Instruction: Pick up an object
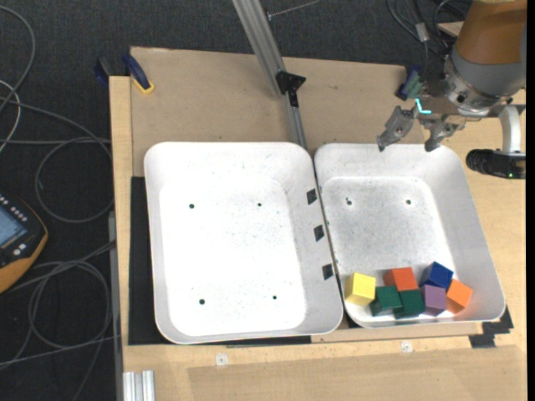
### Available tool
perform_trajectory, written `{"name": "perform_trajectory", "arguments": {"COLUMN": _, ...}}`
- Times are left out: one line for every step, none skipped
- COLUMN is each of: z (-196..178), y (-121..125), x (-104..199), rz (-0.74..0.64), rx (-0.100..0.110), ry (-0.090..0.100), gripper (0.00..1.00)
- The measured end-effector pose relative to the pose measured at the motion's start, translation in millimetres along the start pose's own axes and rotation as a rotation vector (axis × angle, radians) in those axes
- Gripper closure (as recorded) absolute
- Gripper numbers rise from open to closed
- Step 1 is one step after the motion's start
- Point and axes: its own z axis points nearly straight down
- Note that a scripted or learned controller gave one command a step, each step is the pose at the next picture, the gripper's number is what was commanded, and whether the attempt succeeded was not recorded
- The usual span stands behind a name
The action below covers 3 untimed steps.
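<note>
A light wooden tabletop (pixel 217 82) stands on a dark grey carpet floor (pixel 58 73). A black mat (pixel 138 266) lies on the board under the left side. Thin black cables (pixel 50 190) loop over the carpet to the left, near a handheld device with a small screen and orange casing (pixel 17 236) at the left edge. A grey metal rail (pixel 259 36) slants down from the top to the middle of the board. A blue and yellow clamp (pixel 138 73) grips the far left corner. The light is even, with soft shadows.
</note>
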Motion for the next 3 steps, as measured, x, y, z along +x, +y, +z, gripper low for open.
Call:
{"name": "perform_trajectory", "arguments": {"z": -2.5, "y": 0.6, "x": 0.0, "rz": 0.000, "rx": -0.004, "ry": -0.001, "gripper": 0.00}}
{"name": "perform_trajectory", "arguments": {"z": 41.7, "y": -5.0, "x": 3.7, "rz": 0.001, "rx": 0.000, "ry": -0.001, "gripper": 0.00}}
{"name": "perform_trajectory", "arguments": {"z": 86.1, "y": -9.1, "x": 9.0, "rz": 0.001, "rx": 0.001, "ry": -0.001, "gripper": 0.00}}
